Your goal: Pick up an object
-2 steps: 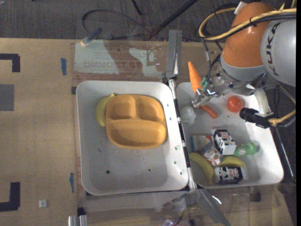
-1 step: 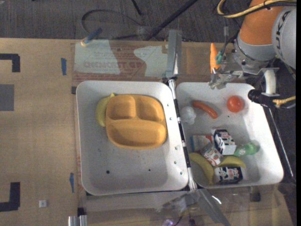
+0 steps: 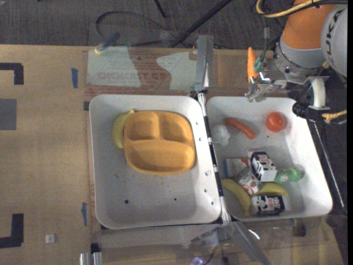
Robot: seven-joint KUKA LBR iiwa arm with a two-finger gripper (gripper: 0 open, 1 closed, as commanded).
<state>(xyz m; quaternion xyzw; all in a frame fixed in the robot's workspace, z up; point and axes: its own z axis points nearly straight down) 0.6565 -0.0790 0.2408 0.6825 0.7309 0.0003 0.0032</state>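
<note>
At roughly one o'clock, above the right bin's far rim, the gripper hovers, apparently grasping nothing, perhaps staged over the sausage lying below it.

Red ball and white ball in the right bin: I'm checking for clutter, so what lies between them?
In the camera view, an orange-red sausage lies between the white ball and the red ball, slanted on the bin floor.

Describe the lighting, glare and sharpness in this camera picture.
Camera view: even overhead light with soft shadows inside the left bin; pale glare on the clear sheet behind the bins; overall slightly soft, and the gripper is too blurred to make out much detail.
</note>
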